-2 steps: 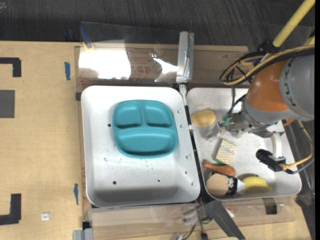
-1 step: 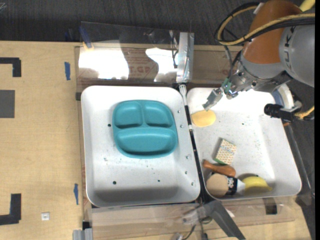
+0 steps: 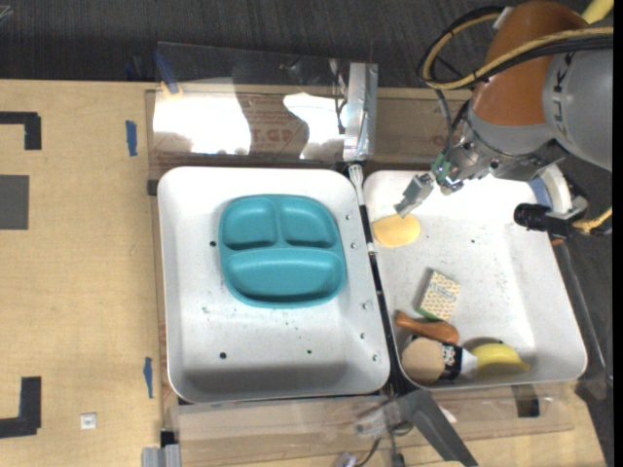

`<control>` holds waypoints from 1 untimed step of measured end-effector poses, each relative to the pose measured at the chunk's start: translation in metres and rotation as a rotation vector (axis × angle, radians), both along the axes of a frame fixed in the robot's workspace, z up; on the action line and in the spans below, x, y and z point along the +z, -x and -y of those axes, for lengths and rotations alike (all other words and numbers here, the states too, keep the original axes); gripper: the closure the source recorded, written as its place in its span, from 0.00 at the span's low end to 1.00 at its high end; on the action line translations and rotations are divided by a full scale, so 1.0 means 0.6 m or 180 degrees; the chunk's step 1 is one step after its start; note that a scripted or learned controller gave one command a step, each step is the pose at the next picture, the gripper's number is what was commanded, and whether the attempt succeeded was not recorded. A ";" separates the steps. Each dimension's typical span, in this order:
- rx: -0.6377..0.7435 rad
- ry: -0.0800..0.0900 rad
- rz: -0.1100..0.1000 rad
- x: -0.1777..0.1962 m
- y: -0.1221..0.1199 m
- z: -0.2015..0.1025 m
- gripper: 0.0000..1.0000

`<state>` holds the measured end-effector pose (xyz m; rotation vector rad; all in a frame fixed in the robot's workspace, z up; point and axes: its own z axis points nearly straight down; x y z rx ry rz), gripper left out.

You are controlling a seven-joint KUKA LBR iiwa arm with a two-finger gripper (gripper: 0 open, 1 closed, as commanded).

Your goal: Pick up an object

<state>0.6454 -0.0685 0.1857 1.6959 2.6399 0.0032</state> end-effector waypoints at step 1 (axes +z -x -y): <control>0.0513 0.0000 -0.0023 -0.146 0.125 0.094 0.00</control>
